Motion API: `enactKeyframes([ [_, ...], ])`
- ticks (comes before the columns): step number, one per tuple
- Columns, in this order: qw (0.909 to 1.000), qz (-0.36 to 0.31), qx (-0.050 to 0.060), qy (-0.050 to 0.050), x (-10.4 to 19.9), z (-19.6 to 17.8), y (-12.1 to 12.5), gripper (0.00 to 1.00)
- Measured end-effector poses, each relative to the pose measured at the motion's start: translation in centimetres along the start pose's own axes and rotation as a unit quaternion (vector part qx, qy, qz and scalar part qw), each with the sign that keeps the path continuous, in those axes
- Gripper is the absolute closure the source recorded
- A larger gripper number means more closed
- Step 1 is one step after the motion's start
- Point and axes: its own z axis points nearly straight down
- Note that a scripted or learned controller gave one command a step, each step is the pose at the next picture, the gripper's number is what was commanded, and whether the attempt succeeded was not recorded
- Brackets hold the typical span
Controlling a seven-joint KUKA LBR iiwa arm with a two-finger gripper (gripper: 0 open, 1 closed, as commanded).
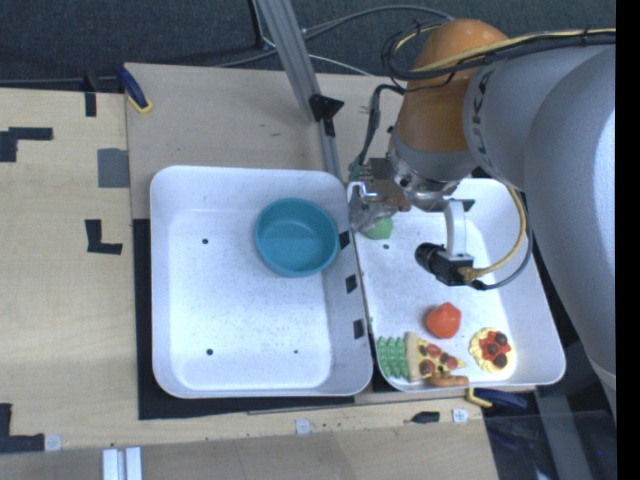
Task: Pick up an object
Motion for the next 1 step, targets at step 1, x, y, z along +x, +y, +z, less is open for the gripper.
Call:
enactKeyframes([
  [1,1.0000,0.000,0.000,0.000,4.90,-0.93,-0.64,1.00],
])
